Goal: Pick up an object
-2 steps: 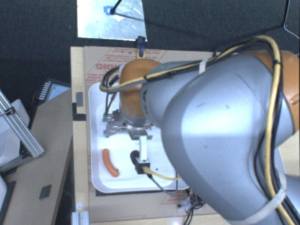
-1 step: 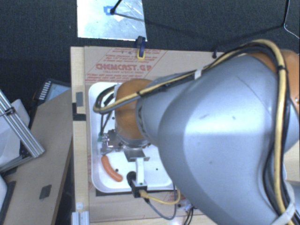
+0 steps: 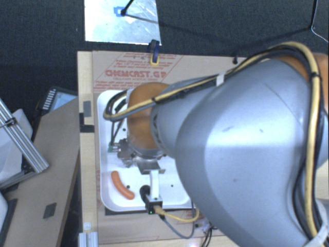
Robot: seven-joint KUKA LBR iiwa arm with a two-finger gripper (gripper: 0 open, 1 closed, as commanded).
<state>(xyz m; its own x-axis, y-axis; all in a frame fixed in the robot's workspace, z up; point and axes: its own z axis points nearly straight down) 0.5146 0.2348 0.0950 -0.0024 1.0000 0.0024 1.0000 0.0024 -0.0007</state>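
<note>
Near the pincer (image 3: 141, 161), whose opening I cannot tell, lies a curved orange sausage (image 3: 122, 185).

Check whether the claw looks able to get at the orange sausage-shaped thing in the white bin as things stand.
Probably yes. The orange sausage-shaped thing lies alone on the white bin floor, with nothing over or against it, and the claw hangs just beside it.

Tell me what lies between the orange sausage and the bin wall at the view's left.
Nothing: in the camera view, only bare white floor separates the orange sausage from that bin wall.
</note>
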